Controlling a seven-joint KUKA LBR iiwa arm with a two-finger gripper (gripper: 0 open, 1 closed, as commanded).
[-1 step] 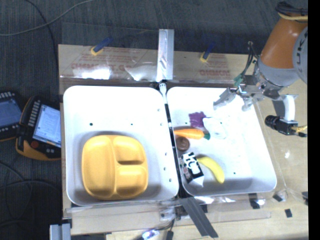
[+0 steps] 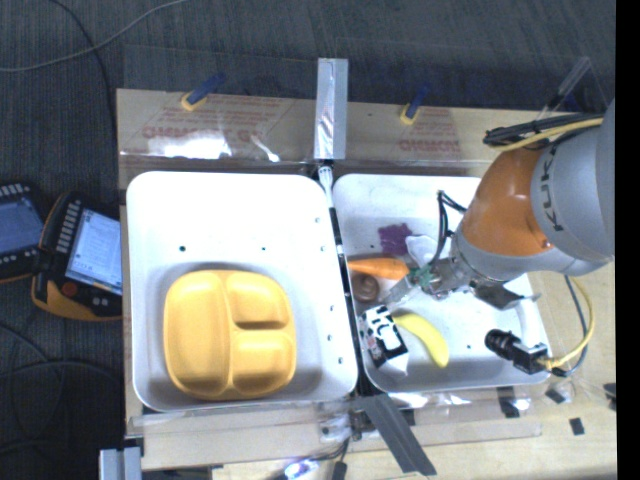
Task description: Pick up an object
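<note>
Arm (image 2: pixel 540 208) reaches in from the right over the right bin (image 2: pixel 455 190), gripper (image 2: pixel 415 280) low near bin center; whether the fingers are spread or clenched can't be told from this angle. Carrot (image 2: pixel 378 267) lies just left of the gripper, w/ a small brown item (image 2: pixel 366 287) beside it against the bin's left wall. Purple piece (image 2: pixel 394 236) sits just above-left of the gripper. Banana (image 2: pixel 424 336) lies just below it, and a black-and-white box (image 2: pixel 382 332) rests left of the banana. Nothing seen between the fingers. Well to the left, a yellow tray (image 2: pixel 230 331) occupies the left bin (image 2: pixel 225 200) on the counter (image 2: pixel 150 128).
</note>
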